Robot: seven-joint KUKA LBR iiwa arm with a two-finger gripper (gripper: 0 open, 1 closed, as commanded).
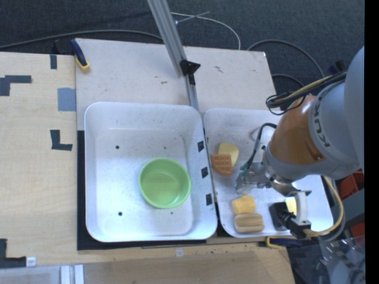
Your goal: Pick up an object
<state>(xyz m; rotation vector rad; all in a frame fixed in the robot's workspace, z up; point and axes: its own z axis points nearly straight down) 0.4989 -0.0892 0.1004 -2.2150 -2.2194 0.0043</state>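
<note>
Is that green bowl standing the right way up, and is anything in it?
Upright and empty: the green bowl shows its open mouth and a bare green inside.

Inspection findings: the arm (pixel 308 138) covered the part of the right bin (pixel 234 126) nearest the table's (pixel 35 176) right edge, concealing that bin's floor and outer wall there. The arm itself was cut off by the picture's right edge. The yellow piece (pixel 231 152) and the orange waffle-like piece (pixel 222 165) lay touching; their exact kind could not be determined. The grey pole (pixel 166 22) ran out of the top edge. The table was cut off at the picture's left edge.
</note>
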